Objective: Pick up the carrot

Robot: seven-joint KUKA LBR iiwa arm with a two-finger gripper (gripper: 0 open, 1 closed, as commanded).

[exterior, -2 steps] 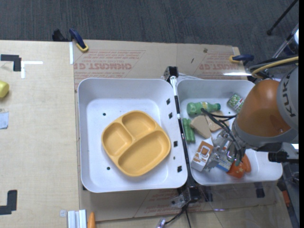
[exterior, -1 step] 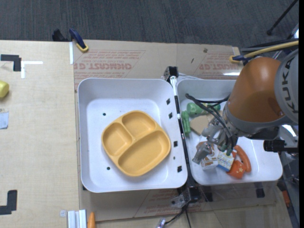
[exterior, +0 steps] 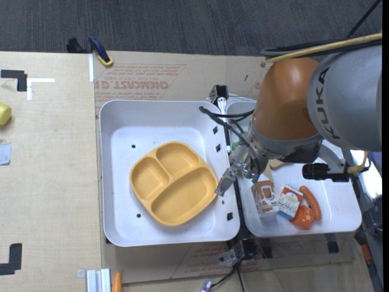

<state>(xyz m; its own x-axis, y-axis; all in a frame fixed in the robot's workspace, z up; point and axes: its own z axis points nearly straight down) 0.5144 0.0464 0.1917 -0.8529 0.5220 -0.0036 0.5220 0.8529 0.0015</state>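
The gripper (exterior: 226, 182) hangs low over the seam between the two bins, its grey tip just past the right edge of the yellow divided plate (exterior: 174, 183). Whether it is open or closed cannot be told from this slanted view, and nothing shows in its grasp. Cables trail from it up to the arm (exterior: 304, 102), whose orange band and grey shell cover the upper part of the right bin (exterior: 340, 221). The plate lies in the left bin (exterior: 115, 163). In the right bin, the carrot (exterior: 309, 208) rests near the lower right corner, touching a small carton (exterior: 290, 202), with a brown-and-white box (exterior: 265, 198) just beside that.
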